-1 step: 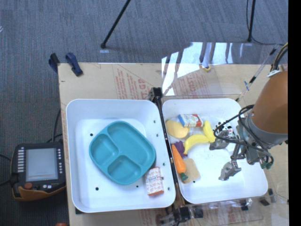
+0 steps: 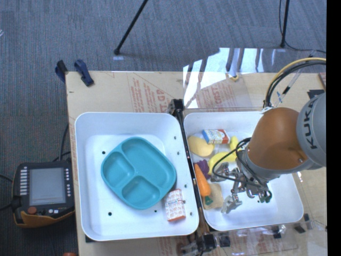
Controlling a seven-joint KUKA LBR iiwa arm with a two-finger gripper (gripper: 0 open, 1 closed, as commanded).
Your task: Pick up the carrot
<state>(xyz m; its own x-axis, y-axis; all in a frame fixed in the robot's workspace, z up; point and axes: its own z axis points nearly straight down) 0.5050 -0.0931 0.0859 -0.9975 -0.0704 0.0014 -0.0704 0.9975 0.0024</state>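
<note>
I'm hovering over the right bin (image 2: 290,209), my gripper (image 2: 230,204) just right of the carrot (image 2: 202,181), which is lying along the bin's left wall beside yellow toys. Fingers look spread, gripping nothing. Carrot's probably a light, stiff, slick plastic toy, so I'm planning to pinch across its thick orange middle

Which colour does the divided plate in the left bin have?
The divided plastic plate is turquoise blue, seen in the camera view.

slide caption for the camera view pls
KUKA arm's gripper hovers in the right bin beside the carrot; blue tray in the left bin.
</note>
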